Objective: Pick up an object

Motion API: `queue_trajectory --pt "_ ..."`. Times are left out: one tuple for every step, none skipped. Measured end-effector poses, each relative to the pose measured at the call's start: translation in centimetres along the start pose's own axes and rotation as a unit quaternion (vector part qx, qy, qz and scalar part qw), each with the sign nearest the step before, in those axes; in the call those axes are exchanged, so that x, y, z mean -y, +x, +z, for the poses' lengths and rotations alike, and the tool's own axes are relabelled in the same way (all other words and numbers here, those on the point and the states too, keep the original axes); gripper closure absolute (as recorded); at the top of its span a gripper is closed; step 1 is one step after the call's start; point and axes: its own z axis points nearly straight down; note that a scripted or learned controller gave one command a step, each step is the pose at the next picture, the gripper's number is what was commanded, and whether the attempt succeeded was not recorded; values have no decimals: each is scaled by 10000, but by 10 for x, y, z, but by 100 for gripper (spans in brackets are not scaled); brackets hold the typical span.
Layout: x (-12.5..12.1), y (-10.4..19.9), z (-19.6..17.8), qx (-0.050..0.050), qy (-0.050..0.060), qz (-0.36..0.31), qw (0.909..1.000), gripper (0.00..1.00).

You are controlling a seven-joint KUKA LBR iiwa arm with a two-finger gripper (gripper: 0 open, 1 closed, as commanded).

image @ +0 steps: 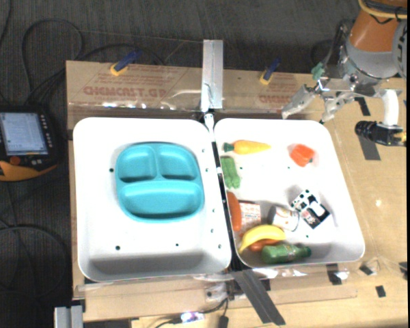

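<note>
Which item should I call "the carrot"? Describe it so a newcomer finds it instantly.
Look in the right bin, at its far left corner. The carrot lies there, orange with a yellow tip, just above the green vegetable; it is long, unlike the stubby red-orange piece.

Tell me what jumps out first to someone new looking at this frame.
The big turquoise divided plate sitting alone in the left bin grabs the eye first. Next is the cluster of small toys in the right bin: an orange carrot at the far edge, a yellow banana and a green bottle at the near edge. The gripper hangs beyond the right bin's far right corner, jaws spread, nothing between them.
</note>
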Motion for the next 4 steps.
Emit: queue_trajectory --pt "-1 51 154 -1 5 -1017 9948 0" --pt "-18 41 184 42 -67 -1213 9926 0" --pt "-21 42 167 41 -98 -1232 9923 100" --pt "-14 105 93 4 -15 -1222 9925 100"
